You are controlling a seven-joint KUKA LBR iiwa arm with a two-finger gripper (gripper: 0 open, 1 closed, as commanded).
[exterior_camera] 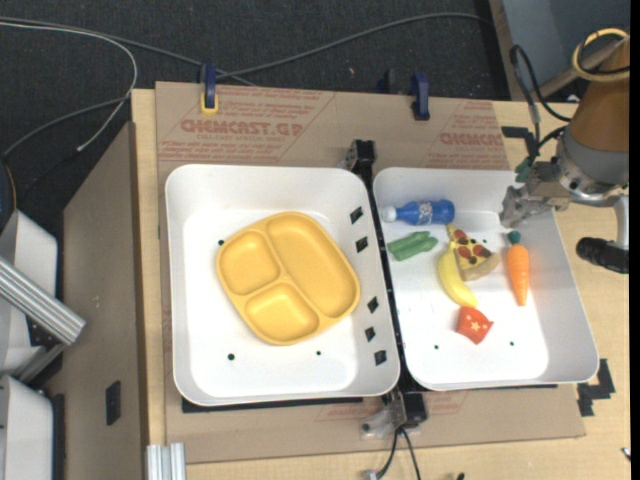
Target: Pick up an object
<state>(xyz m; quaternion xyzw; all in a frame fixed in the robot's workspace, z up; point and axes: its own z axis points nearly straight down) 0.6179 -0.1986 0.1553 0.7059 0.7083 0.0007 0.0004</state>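
Note:
The right bin (560, 358) holds several toy foods: a blue bottle (422, 211), a green pepper-like piece (411, 245), a banana (453, 279), a pizza slice (471, 255), a red piece (474, 324) and an orange carrot (517, 272). My gripper (522, 208) hangs at the bin's upper right corner, just above the carrot's green tip. Nothing shows between its fingers.
A yellow divided plate (287, 276) lies in the left bin (190, 298). Black clips run along the divider (372, 268) between the bins. Two clamps (209, 88) hold the cardboard at the back. Cables cross the dark floor beyond the bench.

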